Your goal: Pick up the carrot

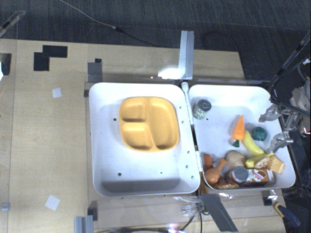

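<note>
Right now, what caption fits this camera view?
Silver two-finger gripper waits at the right white bin's edge, apart from the orange toy carrot.

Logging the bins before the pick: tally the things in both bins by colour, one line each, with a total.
Yellow: 3 - divided plate, banana, waffle-like piece
Orange: 2 - carrot, chicken-leg-like piece
Green: 1 - round piece
Tan: 1 - potato-like piece
Clear: 1 - small jar
Red-brown: 1 - bottle
Total: 9; the lower clutter may hide more.

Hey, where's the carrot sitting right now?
The carrot lies in the right bin, toward its right side, just above and left of the banana and left of the claw.
</note>
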You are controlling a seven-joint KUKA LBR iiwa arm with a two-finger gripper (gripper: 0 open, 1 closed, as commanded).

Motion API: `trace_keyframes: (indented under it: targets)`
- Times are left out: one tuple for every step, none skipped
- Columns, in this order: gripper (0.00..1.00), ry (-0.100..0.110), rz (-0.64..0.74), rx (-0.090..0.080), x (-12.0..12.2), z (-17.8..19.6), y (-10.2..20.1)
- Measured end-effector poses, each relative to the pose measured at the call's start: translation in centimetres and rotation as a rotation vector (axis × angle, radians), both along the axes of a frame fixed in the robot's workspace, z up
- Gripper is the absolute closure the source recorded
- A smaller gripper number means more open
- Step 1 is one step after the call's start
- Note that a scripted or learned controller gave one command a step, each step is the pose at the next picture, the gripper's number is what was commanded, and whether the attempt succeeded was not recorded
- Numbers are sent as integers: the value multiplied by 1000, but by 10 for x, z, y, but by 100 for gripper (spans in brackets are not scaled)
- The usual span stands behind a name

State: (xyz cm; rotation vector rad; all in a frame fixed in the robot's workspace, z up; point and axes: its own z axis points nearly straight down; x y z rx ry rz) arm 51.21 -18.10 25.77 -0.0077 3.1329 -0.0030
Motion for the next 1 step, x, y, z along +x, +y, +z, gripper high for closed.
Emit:
trace_keyframes:
  targets:
    - [0, -7, 66, -2, -7, -149, 21]
